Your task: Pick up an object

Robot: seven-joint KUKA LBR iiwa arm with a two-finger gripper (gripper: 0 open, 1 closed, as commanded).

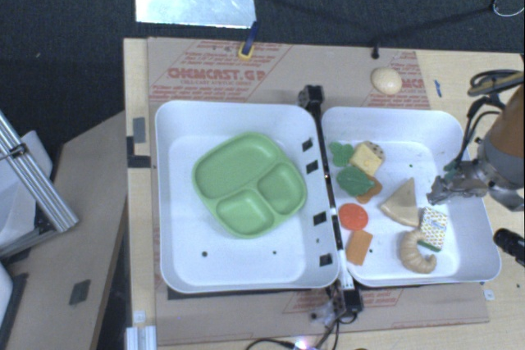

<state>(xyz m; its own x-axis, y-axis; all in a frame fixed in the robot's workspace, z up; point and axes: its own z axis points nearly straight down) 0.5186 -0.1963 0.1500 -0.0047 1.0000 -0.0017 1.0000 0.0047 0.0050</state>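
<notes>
Two shallow white bins are sitting side by side on the bench. The left bin (176,258) is holding a green divided tray (248,184), lying flat near its middle with its three compartments bare.

The right bin (472,258) is holding a cluster of toy food. Toward its upper left, a green leafy piece (340,152) is lying beside a yellow cheese block (368,159), with a darker green piece (353,179) just below them. Lower down, a red-orange disc (353,215) is resting above an orange block (358,247). A tan wedge (400,203) is lying near the middle, a small patterned packet (433,227) is just right of it, and a croissant (416,252) is curling below the packet.

The gripper (444,186) is hanging over the right side of this bin, just above the packet and beside the wedge; whether its jaws are apart or together cannot be told, and nothing is visibly between them.

A pale egg (386,80) is sitting on the bench outside the bins.
</notes>
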